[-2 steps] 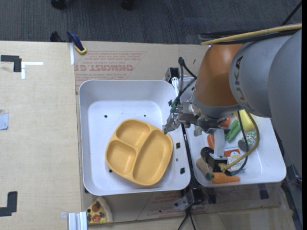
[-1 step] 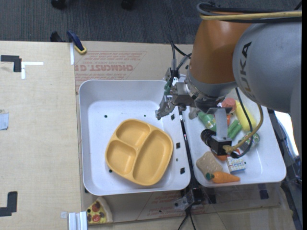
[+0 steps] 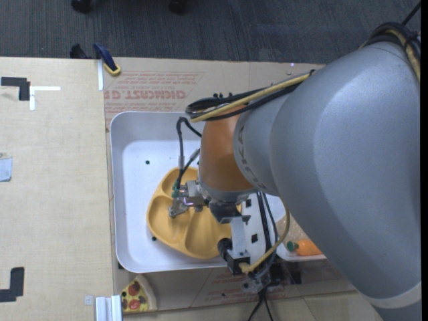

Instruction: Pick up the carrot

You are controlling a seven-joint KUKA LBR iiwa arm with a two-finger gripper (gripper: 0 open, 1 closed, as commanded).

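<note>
Clearly the grey arm point(image 3: 334, 159) dominates, reaching from the right and stooping over the left white bin point(image 3: 130, 199), which sits on the table point(image 3: 53, 212). Inside that bin lies a yellow sectioned plate point(image 3: 167, 223), and the hand point(image 3: 179, 202) hangs just above its near rim; whether it is wide or narrow cannot be told from this angle. The carrot point(image 3: 306, 248) peeks out orange with a green tip at the lower right, under the arm, well apart from the hand. To do this step well, the hand likely needs to lift clear of the plate, travel right, and settle across the carrot's narrow width.
</note>
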